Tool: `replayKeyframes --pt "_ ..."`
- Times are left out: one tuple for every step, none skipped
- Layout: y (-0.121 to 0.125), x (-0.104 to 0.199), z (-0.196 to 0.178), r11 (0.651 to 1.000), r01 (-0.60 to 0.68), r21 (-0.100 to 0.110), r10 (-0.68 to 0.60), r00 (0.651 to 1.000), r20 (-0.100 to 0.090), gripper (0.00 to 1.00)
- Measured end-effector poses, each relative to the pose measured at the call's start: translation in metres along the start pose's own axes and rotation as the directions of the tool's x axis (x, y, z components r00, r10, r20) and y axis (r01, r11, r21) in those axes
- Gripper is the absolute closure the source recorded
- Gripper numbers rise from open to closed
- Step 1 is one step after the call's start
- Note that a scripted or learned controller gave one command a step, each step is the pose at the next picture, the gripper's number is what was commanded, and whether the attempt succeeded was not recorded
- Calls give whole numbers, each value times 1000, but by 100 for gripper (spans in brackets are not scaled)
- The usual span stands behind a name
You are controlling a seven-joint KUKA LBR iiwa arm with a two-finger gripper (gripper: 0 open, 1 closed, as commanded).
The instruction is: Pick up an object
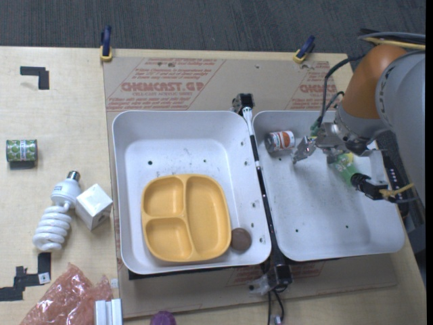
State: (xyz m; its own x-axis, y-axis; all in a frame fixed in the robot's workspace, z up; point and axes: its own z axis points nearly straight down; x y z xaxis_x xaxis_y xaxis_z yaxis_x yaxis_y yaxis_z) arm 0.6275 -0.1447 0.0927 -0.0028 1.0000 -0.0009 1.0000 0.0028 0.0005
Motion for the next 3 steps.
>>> replayKeyframes --pt "0 0 -10 1000 3 -1 -3 1000 2 100" --pt "0 0 -10 1000 2 -1 -2 1000 2 0" --pt "-25 50 0 1000 -1 2 1 1000 0 0"
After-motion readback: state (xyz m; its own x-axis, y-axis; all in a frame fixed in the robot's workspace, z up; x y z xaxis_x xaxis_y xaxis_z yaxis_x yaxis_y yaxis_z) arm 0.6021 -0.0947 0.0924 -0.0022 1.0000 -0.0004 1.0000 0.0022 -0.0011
